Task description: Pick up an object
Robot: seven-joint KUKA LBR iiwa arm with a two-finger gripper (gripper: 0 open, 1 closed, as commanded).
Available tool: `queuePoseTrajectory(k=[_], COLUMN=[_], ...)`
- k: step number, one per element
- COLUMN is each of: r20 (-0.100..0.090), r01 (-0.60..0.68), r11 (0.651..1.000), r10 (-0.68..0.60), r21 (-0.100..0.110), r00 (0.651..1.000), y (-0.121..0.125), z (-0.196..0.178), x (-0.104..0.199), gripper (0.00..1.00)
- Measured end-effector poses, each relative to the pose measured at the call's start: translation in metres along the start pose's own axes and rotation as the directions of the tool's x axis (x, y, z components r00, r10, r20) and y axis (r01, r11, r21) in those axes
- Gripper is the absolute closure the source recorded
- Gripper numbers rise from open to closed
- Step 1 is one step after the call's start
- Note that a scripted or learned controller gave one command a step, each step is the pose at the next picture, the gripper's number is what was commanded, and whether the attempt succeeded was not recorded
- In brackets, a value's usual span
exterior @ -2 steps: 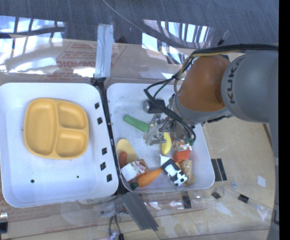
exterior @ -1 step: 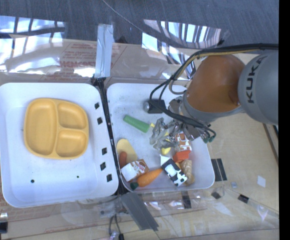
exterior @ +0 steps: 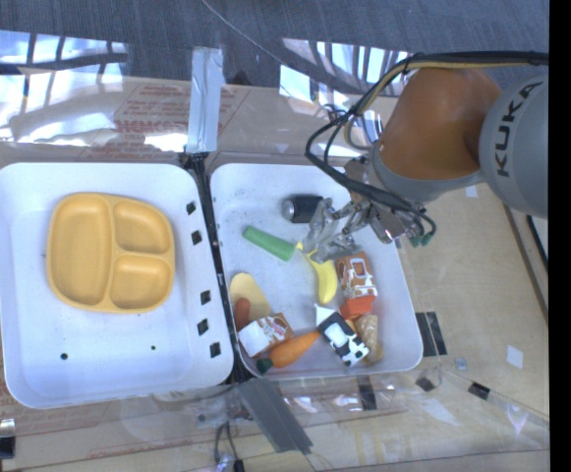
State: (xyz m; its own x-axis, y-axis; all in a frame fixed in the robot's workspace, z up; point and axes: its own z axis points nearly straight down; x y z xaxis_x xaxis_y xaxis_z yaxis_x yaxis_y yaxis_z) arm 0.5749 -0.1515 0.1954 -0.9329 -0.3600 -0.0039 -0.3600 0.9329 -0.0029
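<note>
My gripper (exterior: 326,232) hangs over the middle of the right bin (exterior: 228,190), under the orange wrist band. Its metal fingers point down and left, just above the yellow banana (exterior: 324,281) and to the right of the green cylinder (exterior: 269,243). A dark grey cylinder (exterior: 302,206) lies just behind the gripper. Nothing shows between the fingers.
The right bin's front half is crowded: an orange snack packet (exterior: 357,277), a carrot (exterior: 295,348), a black-and-white cow toy (exterior: 342,341), a yellow slice (exterior: 249,290), a small carton (exterior: 263,330). The left bin (exterior: 20,205) holds a yellow divided plate (exterior: 111,252). Cables loop above the gripper.
</note>
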Motion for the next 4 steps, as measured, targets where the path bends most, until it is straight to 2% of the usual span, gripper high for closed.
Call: queuePoseTrajectory(k=[1, 2, 3, 4], r20=[-0.003, -0.001, -0.001, -0.001], r01=[0.338, 0.370, 0.571, 0.423], r11=[0.941, 0.929, 0.821, 0.906], r10=[-0.338, -0.370, -0.571, -0.423], r21=[-0.005, -0.007, -0.002, -0.005], r00=[0.941, 0.929, 0.821, 0.906], y=[-0.011, 0.071, -0.001, 0.047], z=[0.023, 0.066, 0.032, 0.058], x=[0.046, 0.006, 0.063, 0.043], gripper=[1.00, 1.00, 1.00, 1.00])
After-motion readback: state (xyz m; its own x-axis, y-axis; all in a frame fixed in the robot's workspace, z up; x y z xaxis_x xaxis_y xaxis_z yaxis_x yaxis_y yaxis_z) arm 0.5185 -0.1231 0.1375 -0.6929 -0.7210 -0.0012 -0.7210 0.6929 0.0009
